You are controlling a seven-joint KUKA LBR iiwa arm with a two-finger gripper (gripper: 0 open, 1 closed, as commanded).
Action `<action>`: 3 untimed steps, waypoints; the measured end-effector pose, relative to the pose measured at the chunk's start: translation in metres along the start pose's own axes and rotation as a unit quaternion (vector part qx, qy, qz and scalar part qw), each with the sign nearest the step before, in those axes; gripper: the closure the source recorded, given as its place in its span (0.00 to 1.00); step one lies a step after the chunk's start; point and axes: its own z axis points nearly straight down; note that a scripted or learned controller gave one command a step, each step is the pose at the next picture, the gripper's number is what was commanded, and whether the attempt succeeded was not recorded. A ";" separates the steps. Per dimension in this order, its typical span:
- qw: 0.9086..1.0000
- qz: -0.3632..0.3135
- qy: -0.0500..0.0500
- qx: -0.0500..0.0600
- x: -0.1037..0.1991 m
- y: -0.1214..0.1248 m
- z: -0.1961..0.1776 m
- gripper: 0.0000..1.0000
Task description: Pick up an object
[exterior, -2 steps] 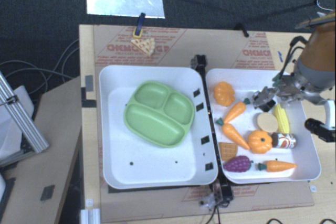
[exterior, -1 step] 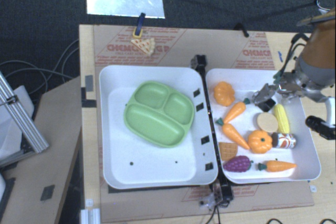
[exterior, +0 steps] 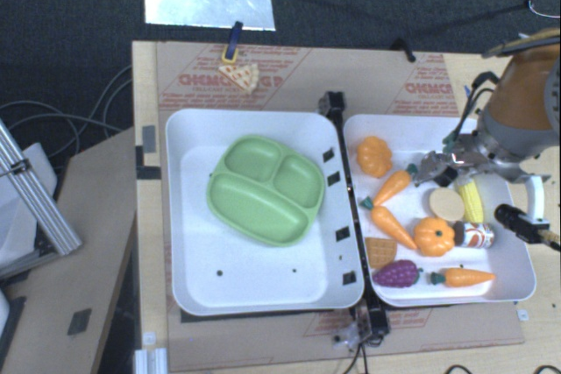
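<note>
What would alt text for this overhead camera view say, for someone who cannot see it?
A grey and orange robot arm reaches from the right over a white bin of toy food: carrots, a pumpkin, corn and purple grapes. The neighbouring white bin on the left holds a green divided plate.

The arm [exterior: 526,92] reaches in from the right edge of the camera view, its orange band uppermost and the grey wrist section just below it. The wrist bends down and leftward, ending in the hand [exterior: 438,169], which points toward the left at a slant. Dark cables loop beside the wrist. A black part of the wrist assembly juts out lower right.
</note>
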 end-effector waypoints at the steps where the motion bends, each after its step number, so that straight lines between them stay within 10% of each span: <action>1: 1.000 0.001 0.000 0.000 0.004 -0.002 0.062 0.00; 2: 1.000 0.001 0.000 -0.001 0.005 -0.001 0.069 0.00; 3: 1.000 0.001 -0.001 -0.003 0.004 0.000 0.057 1.00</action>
